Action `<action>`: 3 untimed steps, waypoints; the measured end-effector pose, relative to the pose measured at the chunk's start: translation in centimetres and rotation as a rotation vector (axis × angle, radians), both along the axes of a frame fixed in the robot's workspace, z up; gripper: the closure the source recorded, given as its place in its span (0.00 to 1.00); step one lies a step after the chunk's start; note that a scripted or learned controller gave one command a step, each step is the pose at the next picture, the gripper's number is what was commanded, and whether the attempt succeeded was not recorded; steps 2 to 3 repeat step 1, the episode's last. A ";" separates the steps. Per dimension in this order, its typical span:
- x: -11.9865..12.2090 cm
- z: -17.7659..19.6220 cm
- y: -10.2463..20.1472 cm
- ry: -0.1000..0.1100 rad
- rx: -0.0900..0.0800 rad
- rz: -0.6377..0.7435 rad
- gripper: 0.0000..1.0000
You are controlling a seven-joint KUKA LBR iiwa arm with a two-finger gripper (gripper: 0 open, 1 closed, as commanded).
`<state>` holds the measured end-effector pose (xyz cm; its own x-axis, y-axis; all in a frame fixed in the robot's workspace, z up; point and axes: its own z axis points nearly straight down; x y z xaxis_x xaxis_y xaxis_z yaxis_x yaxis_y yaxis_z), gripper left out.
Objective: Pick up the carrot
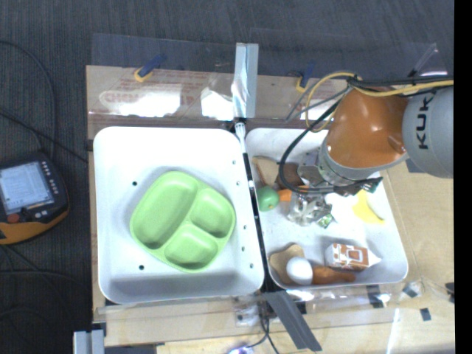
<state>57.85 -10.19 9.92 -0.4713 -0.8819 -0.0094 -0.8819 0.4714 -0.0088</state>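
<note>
The arm is at the approach stage of the pick, and nothing shows the carrot (276,197) lifted yet. It lies in the right bin (394,268) close to that bin's left wall, roughly midway between the far and near edges. It reads as a small toy with a green top pointing left and a short orange body pointing right. The gripper (310,209) hangs below the orange band of the arm, over the middle of the same bin. It sits just right of the carrot's orange end and slightly nearer. How wide the gripper stands cannot be told, because the wrist and cables hide its tip, and nothing is seen held in it. Other objects crowd the bin: a yellow piece (367,209) to the right, a small white and orange carton (351,256) toward the near side, a white egg (299,269) at the near left, and a brown object (289,174) just beyond the carrot. The left bin (118,153) holds a green divided plate (184,220). The next move probably calls for a small shift to the left so that the gripper centres over the orange body, then a straight descent. The bin wall and the brown object leave little room for error.
</note>
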 end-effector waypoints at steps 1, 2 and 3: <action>-2.3 12.9 2.9 0.005 -0.002 0.220 1.00; -2.3 12.9 2.9 0.005 -0.002 0.220 1.00; -2.3 12.9 2.9 0.005 -0.002 0.220 1.00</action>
